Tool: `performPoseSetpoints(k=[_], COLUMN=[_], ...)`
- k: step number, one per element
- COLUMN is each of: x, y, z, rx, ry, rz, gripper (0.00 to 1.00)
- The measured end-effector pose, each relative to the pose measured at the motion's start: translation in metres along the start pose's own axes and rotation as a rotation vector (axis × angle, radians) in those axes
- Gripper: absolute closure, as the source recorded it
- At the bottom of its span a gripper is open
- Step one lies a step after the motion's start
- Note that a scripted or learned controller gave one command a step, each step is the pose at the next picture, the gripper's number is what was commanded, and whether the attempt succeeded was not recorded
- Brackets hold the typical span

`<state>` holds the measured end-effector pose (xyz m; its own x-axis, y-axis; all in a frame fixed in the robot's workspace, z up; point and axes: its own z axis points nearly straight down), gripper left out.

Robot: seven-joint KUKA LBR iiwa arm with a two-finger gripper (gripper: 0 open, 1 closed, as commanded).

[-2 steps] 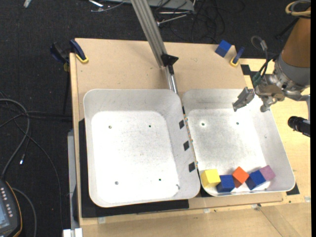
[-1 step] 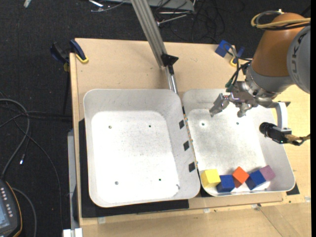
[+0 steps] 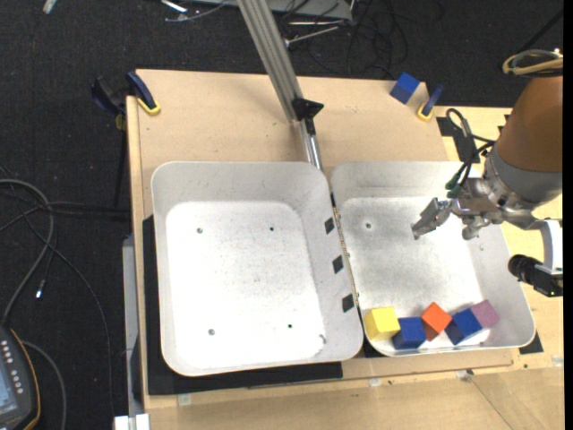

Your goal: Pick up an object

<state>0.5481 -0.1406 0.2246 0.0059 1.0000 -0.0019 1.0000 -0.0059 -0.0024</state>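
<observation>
The tool hangs over the upper half of the right bin, its two fingers spread apart with nothing between them, one fingertip reaching out toward the bin's middle and the other tucked back under the wrist. And the pickings are all down at the other end: a row of small blocks sits packed against the near wall of that bin, well apart from the tool and below it in the camera view. From left to right there is a yellow block, a blue block, an orange block, a second blue block and a pale purple block, each touching or just beside its neighbour. The row's long axis runs along the bin's near wall, so the arm would likely have to travel toward the near edge of the bin before any descent makes sense, and the orange block, sitting slightly proud of the line, looks the most open target. The tight packing could be a nuisance: fingers may land on two blocks at once. The left bin lies alongside. A stray blue block rests on the counter behind the bins, out of the running. As for brands, labels or writing, nothing legible turns up anywhere on the blocks, bins or arm.
</observation>
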Motion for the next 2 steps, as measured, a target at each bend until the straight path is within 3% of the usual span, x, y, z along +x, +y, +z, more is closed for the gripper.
performPoseSetpoints(k=[1, 2], x=[0.007, 0.040], y=[0.090, 0.103], z=[0.023, 0.067], rx=[-0.007, 0.001], ry=[0.001, 0.003], rz=[-0.011, -0.012], gripper=[0.00, 0.00])
